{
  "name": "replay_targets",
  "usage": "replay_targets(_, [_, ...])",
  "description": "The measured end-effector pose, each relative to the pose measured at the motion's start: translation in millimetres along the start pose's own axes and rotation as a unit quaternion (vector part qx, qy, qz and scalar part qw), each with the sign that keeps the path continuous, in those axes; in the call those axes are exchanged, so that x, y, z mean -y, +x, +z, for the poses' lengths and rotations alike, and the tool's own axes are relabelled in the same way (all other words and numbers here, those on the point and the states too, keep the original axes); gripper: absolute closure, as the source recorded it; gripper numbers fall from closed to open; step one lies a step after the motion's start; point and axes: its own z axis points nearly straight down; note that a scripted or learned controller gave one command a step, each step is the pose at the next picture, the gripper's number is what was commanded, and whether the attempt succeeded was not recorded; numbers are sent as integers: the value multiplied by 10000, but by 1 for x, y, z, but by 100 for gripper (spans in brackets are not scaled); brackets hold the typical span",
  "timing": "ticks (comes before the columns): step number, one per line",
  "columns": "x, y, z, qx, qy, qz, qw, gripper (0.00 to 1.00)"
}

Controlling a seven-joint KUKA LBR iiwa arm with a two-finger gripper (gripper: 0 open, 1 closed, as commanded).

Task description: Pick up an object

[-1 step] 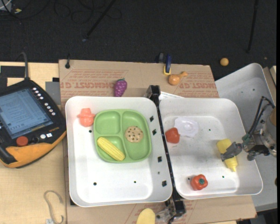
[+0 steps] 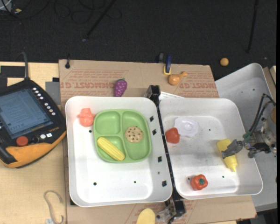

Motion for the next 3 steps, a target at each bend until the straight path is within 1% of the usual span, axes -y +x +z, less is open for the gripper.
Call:
replay_targets(1, [2, 3, 64, -10, 19, -14, 10000, 0])
replay_targets(2, [1, 6, 117, -5, 5, -15, 10000, 0])
replay_targets(3, [1, 4, 104, -4, -6, 12, 10000, 100])
